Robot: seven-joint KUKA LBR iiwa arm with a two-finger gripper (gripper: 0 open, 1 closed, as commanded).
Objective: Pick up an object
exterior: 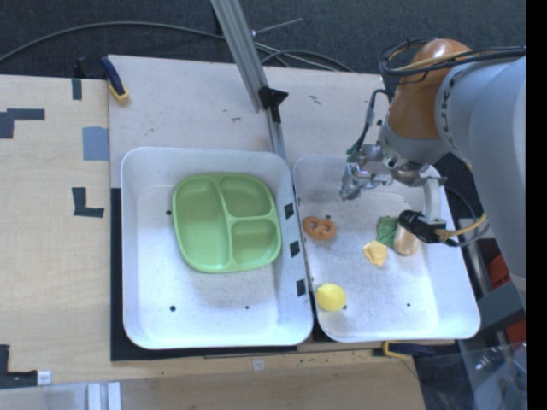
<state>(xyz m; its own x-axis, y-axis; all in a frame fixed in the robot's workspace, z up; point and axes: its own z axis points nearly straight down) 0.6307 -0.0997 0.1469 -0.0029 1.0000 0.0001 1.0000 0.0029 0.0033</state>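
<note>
My gripper (pixel 351 191) hangs over the back left part of the right bin (pixel 444 310), with nothing visible between its fingers. An orange pretzel-shaped piece (pixel 319 227) lies just below and left of the gripper, apart from it. Further right lie a yellow wedge (pixel 375 253), a green leafy piece (pixel 388 228) and a tan piece (pixel 405 243) close together. A yellow lemon (pixel 331 297) rests near the bin's front left.
The left bin (pixel 145 306) holds a green divided plate (pixel 227 222). A metal pole (pixel 244 45) slants over the bench behind the bins. The grey arm with its orange band (pixel 427 92) covers the back right of the right bin.
</note>
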